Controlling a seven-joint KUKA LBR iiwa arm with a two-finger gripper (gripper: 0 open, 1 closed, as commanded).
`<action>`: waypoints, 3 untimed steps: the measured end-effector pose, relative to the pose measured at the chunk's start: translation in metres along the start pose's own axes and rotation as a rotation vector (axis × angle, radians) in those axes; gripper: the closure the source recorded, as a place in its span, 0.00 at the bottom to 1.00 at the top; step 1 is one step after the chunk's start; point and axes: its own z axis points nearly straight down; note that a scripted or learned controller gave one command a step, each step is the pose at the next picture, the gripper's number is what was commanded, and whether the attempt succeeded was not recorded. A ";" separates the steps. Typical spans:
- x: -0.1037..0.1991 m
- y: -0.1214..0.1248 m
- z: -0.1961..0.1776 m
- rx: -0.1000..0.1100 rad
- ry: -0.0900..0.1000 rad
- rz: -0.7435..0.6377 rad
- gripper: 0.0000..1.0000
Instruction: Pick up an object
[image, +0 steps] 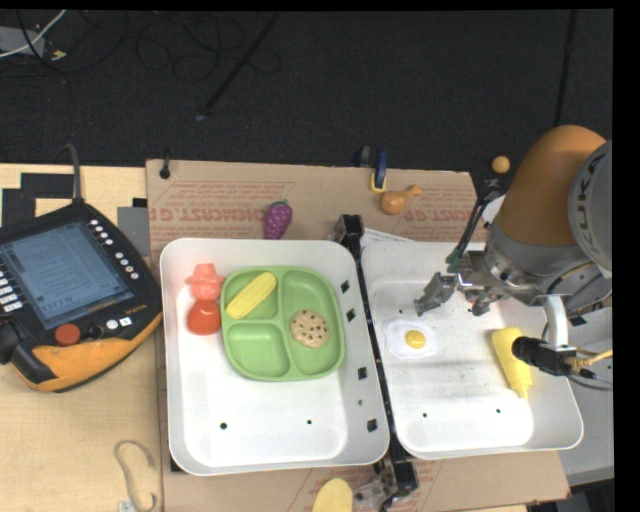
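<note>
The fingers (437, 296) hang spread apart, gripping nothing, over the right bin (560, 435). The fried egg (412, 340) lies flat just below them, toward the bin's left wall and nearer the front edge.

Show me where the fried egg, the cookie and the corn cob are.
fried egg (413, 340), camera view, on its yolk.
cookie (310, 327), camera view, on its middle.
corn cob (249, 294), camera view, mid-length on the cob.
</note>
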 end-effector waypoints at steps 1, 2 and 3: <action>0.005 0.009 0.051 -0.002 0.000 -0.003 0.00; 0.008 0.010 0.093 -0.007 -0.001 0.001 0.00; 0.007 0.011 0.079 -0.010 0.002 0.005 1.00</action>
